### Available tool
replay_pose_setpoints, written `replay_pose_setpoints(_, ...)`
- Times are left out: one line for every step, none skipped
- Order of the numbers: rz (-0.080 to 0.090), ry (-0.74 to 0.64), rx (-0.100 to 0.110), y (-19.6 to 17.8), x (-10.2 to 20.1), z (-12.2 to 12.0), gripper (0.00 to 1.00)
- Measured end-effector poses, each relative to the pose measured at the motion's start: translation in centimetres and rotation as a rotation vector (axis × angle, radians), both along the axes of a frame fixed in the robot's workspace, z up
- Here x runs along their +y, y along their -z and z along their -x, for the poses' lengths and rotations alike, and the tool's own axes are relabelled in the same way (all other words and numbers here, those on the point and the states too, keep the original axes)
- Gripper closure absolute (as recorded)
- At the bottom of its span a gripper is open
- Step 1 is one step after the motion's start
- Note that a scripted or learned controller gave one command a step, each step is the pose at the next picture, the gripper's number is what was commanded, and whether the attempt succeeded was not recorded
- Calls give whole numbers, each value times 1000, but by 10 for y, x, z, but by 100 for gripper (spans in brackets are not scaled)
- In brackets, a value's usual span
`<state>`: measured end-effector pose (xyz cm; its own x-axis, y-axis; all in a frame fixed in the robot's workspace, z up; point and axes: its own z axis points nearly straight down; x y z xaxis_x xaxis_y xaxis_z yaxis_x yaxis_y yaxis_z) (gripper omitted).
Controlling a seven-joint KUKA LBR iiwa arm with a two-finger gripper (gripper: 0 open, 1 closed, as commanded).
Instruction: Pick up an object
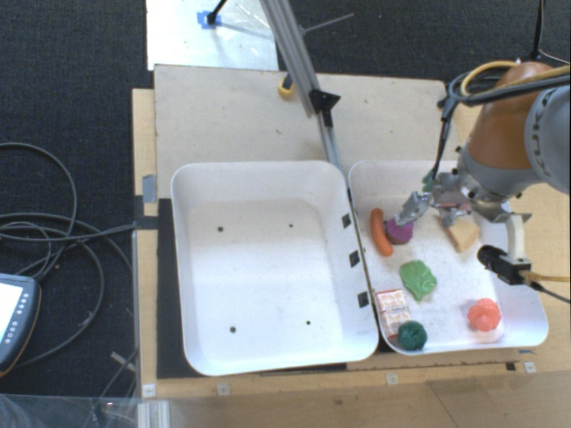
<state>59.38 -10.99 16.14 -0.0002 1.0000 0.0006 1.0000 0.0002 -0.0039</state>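
Observation:
My gripper (412, 210) hangs low in the right bin (535, 324), at its upper middle. Just below and left of its tip lies a purple object (399, 233), next to an orange-red sausage shape (381, 231). A tan wedge (462, 235) lies right of the gripper, partly under the wrist. Further forward in the same bin lie a green leafy piece (417, 279), a pink-and-white box (393, 306), a dark green ball (411, 334) and an orange-red round fruit (484, 316).
The left bin (192, 239) stands beside the right one, and their rims meet at a ridge with black clips (354, 259). A slanted metal pole (303, 65) crosses above the bench. Cables lie on the floor at left.

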Motion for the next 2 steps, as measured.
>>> replay_pose_setpoints(0,-1,-1,55,-7,-6,0)
replay_pose_setpoints(1,-1,-4,71,-7,-7,0)
